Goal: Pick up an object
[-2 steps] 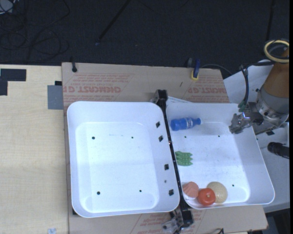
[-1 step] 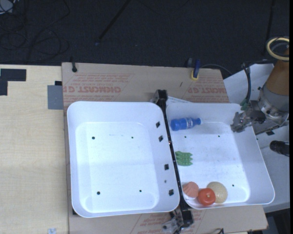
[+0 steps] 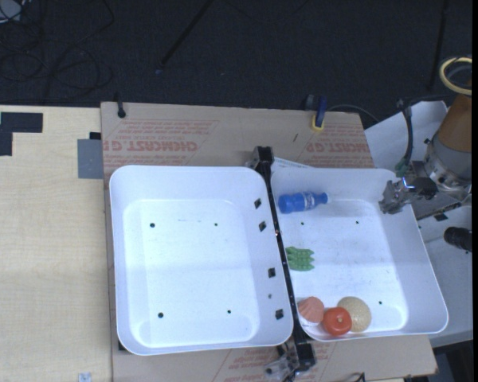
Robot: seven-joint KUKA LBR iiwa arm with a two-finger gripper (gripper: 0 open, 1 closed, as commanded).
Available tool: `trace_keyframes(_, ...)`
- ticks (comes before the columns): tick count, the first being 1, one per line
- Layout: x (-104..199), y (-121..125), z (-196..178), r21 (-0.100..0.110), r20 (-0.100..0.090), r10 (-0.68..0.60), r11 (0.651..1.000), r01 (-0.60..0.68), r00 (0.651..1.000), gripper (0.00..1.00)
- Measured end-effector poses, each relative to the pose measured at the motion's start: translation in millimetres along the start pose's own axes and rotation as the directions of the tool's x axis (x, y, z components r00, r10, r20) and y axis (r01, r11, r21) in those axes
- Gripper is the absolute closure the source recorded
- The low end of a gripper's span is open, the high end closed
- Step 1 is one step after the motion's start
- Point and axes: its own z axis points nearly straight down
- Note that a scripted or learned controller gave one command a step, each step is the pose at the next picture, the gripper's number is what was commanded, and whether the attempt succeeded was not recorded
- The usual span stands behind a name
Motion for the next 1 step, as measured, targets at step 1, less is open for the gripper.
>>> trace_keyframes(1, 41.4, -24.5, 34.9, -0.002, 0.000, -0.017, 1.000, 0.017, 1.000, 1.00)
